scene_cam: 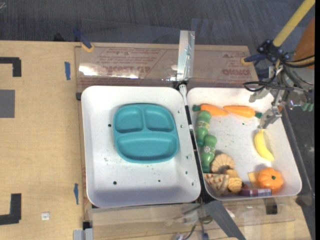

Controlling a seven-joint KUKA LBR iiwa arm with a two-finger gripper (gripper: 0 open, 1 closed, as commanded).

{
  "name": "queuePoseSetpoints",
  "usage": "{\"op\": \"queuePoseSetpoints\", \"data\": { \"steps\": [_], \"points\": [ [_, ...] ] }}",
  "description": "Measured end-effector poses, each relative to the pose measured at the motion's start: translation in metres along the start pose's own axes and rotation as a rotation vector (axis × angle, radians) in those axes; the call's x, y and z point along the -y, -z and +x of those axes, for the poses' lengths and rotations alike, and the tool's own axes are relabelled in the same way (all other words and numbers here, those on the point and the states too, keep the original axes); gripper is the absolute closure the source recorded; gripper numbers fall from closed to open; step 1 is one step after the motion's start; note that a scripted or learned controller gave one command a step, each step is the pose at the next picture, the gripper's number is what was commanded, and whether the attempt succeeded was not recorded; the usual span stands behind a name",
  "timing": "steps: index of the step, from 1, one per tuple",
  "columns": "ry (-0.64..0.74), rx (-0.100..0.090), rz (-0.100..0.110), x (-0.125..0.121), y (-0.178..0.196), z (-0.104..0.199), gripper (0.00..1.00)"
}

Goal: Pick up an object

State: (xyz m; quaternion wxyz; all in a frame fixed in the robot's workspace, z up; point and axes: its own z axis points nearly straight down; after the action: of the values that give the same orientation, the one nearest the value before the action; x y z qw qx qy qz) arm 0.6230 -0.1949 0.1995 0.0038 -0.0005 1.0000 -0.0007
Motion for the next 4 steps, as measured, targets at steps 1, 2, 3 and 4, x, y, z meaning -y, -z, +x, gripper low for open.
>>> {"op": "queuePoseSetpoints", "data": {
  "steps": [1,2,3,4],
  "points": [
    [0.029,0.003,0.001,0.026,-0.103,0.056,0.00],
    [0.057,0.001,0.000,0.027,-0.111,0.060,0.00],
    [0.060,0.016,0.005,0.026,-0.096,0.055,1.00],
    [0.262,0.003,0.001,0.028,-0.109,0.106,1.00]
  ]
}}
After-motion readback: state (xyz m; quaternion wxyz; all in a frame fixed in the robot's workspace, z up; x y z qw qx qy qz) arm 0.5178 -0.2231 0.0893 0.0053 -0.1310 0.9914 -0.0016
